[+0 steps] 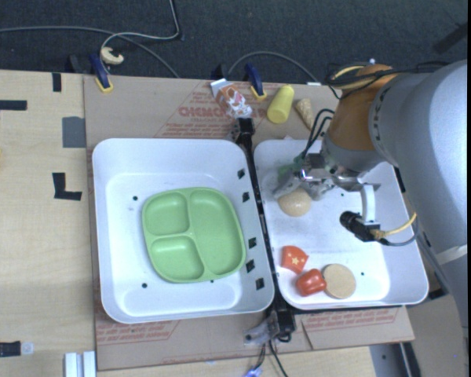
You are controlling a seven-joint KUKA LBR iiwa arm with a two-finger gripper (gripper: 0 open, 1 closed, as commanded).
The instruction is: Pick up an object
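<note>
Two shallow white bins sit side by side on a cardboard sheet over the bench. The left bin [118, 171] holds a green divided plate [193, 234] with three compartments, lying flat near the middle of the bin floor. The right bin [392, 289] holds several small pieces of toy food. A tan, potato-like lump [295, 204] lies in the upper left part of the bin, close to the wall shared with the left bin. Near the bottom edge, a round beige biscuit-like piece [339, 280] touches a red piece [310, 283], and a second red piece with a pale mark [293, 258] lies just above and to the left of them.

The grey arm [424, 124], with its orange band [353, 128], reaches in from the right and bends down over the upper half of the right bin. The gripper [310, 177] hangs just above and to the right of the tan lump, near it; whether it is clenched or released cannot be told. A black cable fitting [357, 225] hangs from the wrist over the bin floor.

Beyond the bins, a yellow cylinder [280, 104] lies on the cardboard.
</note>
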